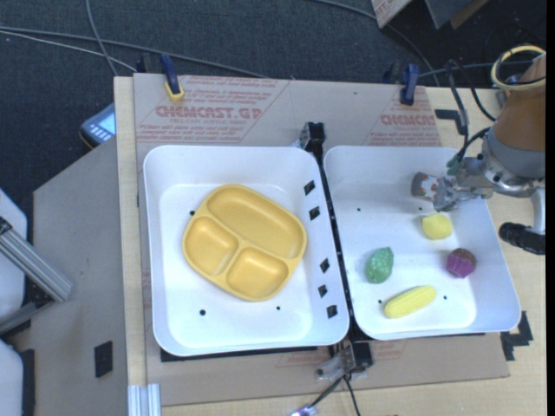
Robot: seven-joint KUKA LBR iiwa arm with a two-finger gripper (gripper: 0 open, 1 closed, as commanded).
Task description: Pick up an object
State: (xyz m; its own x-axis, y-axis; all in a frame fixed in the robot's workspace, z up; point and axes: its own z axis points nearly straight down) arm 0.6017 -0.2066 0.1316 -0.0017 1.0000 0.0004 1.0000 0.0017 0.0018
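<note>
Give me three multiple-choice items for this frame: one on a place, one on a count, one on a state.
1. Where does the yellow divided plate lie?
A. In the left bin
B. In the right bin
C. On the bench outside the bins

2. How many small toy foods lie in the right bin?
A. Two
B. Four
C. Six

3. How does the gripper stand to the small yellow piece?
A. It hangs just above it in the view, apart from it
B. It carries it over the left bin
C. It presses it against the plate

Key: 1 A, the plate sits inside the left bin. 2 B, the small yellow piece, a green piece, a purple piece and a yellow corn cob. 3 A, the piece rests on the bin floor below the gripper with nothing gripped.
</note>
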